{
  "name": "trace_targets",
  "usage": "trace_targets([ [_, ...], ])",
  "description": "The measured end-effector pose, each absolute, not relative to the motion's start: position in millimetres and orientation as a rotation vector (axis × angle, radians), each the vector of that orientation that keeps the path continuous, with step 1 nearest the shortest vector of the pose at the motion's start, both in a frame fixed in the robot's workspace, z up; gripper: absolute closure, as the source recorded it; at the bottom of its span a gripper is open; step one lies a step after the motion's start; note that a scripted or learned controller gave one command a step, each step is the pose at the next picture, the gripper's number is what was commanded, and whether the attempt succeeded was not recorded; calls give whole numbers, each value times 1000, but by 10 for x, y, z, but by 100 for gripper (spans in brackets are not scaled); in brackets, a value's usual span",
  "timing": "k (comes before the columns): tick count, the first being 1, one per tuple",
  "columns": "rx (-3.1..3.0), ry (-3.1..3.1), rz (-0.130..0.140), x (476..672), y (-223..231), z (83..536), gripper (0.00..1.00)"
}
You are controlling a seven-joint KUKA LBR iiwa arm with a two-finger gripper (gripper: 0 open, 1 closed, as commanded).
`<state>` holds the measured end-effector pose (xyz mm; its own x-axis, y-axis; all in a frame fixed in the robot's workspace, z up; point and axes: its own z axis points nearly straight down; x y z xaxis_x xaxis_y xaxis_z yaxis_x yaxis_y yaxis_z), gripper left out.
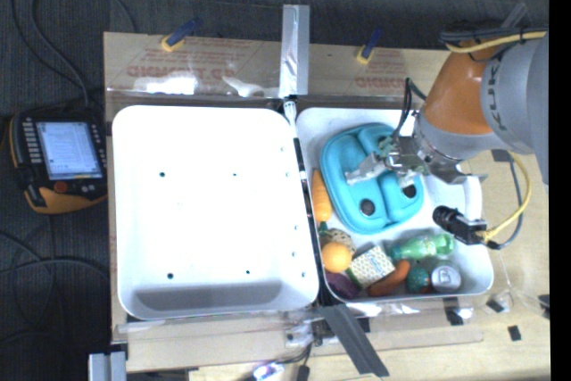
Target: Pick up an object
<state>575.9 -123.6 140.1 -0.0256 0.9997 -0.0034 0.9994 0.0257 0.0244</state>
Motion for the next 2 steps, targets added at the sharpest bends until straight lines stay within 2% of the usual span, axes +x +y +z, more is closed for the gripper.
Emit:
trace_targets([
  [1, 2308, 2081, 37, 5979, -1685, 1274, 0],
  [2, 2141, 2238, 37, 6011, -1873, 1209, 0],
])
